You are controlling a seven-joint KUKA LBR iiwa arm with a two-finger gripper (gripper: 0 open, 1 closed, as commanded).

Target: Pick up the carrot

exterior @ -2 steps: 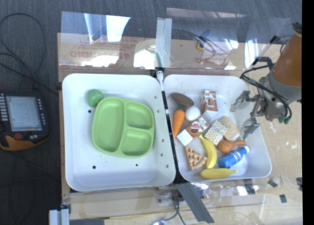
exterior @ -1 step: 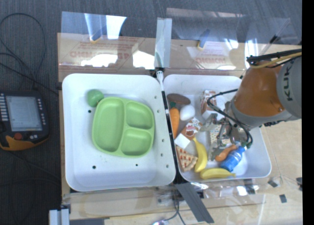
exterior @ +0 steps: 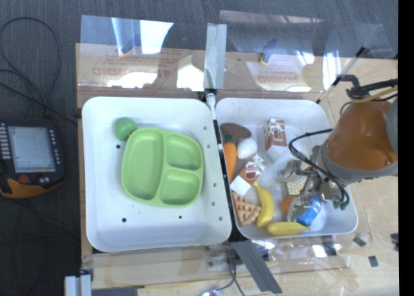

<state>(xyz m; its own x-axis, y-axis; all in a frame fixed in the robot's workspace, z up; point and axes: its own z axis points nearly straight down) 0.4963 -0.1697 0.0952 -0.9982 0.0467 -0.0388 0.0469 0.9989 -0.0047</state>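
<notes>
Two shallow white bins stood side by side on the bench. The left bin (exterior: 103,223) held a light green divided plate (exterior: 163,167) with three compartments, and a small green ball (exterior: 125,127) lay just beside the plate's upper left corner. The right bin (exterior: 336,223) held a crowd of toy foods: the carrot (exterior: 230,160) lay lengthwise along the bin's left wall, orange with a green top pointing to the far side, with a brown oval piece (exterior: 235,131) near that top and a white egg-like item (exterior: 246,148) just to its right. A small brown and white carton (exterior: 275,134) stood further right, a waffle-patterned slice (exterior: 245,211) lay below the carrot, and two yellow bananas (exterior: 264,204) (exterior: 285,228) lay near the front wall. The arm, its orange band (exterior: 360,138) prominent, reached in from the right, with the gripper (exterior: 305,192) low over the clutter in the bin's right half, well apart from the carrot, beside a blue item (exterior: 311,214). Whether the fingers were spread or closed could not be told, as they merged with the objects beneath
</notes>
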